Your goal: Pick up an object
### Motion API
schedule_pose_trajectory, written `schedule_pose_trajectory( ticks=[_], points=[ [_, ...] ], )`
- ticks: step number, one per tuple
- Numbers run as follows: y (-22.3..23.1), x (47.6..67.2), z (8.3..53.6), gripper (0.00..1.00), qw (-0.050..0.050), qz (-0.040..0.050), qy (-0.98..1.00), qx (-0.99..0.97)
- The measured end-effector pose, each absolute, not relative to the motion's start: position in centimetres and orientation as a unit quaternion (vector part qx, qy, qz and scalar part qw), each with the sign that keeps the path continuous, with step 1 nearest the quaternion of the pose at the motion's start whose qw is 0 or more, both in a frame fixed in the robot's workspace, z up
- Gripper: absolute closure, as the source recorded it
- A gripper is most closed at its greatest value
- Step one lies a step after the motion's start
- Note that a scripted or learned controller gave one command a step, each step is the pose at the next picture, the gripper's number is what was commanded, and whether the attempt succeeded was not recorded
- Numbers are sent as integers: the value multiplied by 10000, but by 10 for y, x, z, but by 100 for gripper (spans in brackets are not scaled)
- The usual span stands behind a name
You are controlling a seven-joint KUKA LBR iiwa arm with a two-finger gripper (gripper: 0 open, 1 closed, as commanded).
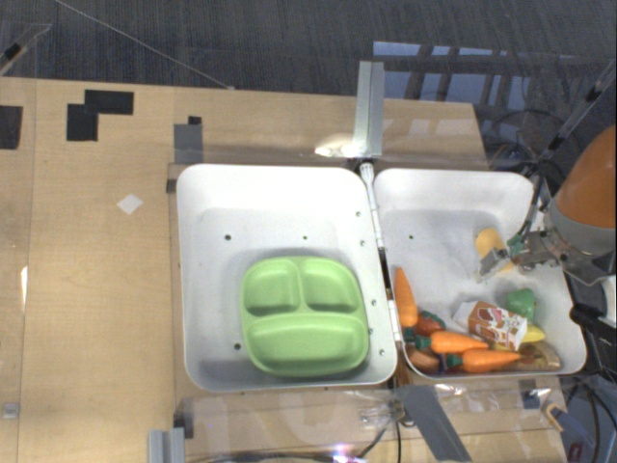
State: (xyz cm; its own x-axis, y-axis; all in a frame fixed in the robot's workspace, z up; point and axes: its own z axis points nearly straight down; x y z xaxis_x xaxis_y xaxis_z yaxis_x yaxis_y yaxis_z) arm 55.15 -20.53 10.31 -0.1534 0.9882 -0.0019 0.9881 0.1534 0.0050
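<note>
Two shallow white bins sit side by side on a pale wooden desk (87, 287). The left bin (202, 210) carries a light green divided plate (304, 314) with three compartments, lying flat toward the near half of the bin and a little right of its middle. The right bin (434, 201) holds a heap of toy food crowded along its near edge: one carrot (406, 298) lies lengthwise against the wall shared with the left bin, two more carrots (472, 352) lie crosswise along the front, a printed snack packet (496, 325) rests on top of them, and a small green piece (521, 303) sits just behind the packet near the right wall. The far half of this bin shows bare white floor. The grey arm (593, 196) with its orange band comes in from the right over the right bin's far right corner, and its claw (503, 256) is low in the bin, just above and behind the snack packet. A small yellow piece (489, 242) lies right at the tips of the claw, touching or nearly so; whether it sits between the fingers cannot be made out, and how far the claw is open cannot be told either.
</note>
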Motion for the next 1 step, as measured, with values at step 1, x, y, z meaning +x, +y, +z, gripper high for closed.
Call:
schedule_pose_trajectory(
  ticks=[1],
  points=[
    [-205,610,90,0,47,26,7296,6839]
  ],
)
